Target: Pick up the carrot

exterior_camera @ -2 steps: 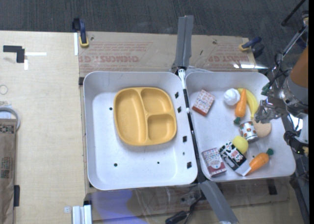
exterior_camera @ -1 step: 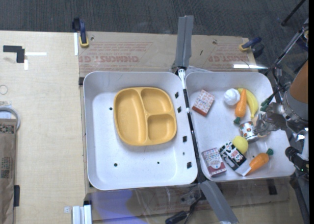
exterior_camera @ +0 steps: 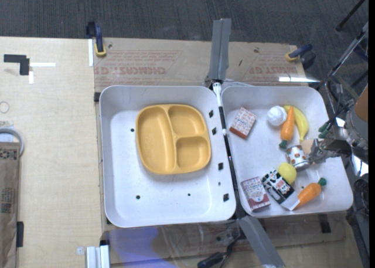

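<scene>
Gripper (exterior_camera: 317,151), jaw state indiscernible, over the right white bin (exterior_camera: 253,98). You find the orange plastic carrot (exterior_camera: 309,193) just below the jaws; descend centred, across its body.

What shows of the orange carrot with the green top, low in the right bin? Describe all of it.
The orange toy carrot with a green cap looks like smooth plastic, tapered and whole. It lies flat on the floor of the right white bin, near the view's lower right corner. Its cap points up-right and its narrow end down-left. The narrow end reaches the black and white carton; actual contact is unclear.
</scene>
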`<move>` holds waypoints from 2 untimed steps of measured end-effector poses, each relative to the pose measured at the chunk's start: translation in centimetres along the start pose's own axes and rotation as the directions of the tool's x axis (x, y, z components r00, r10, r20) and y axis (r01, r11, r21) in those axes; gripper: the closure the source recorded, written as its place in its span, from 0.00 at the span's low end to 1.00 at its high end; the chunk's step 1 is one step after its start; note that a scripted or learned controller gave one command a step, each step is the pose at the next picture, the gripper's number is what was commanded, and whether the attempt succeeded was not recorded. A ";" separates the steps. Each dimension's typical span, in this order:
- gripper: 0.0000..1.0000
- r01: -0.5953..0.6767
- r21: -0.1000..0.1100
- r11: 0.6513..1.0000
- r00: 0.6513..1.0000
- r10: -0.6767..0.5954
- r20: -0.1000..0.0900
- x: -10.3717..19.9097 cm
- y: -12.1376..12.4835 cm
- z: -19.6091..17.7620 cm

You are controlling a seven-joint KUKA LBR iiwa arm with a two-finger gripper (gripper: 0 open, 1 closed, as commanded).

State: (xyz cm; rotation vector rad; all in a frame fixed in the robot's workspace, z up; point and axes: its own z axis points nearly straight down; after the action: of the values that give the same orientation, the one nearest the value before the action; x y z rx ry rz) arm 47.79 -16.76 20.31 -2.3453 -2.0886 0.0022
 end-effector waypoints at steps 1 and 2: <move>1.00 0.127 -0.001 0.992 0.992 -0.127 0.000 -2.7 0.3 -0.3; 1.00 0.125 0.000 0.992 0.992 -0.125 0.000 -2.7 0.4 -1.2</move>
State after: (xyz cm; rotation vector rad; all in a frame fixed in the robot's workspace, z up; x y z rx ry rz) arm 47.85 -19.50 21.47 -2.2094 -2.2319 0.0026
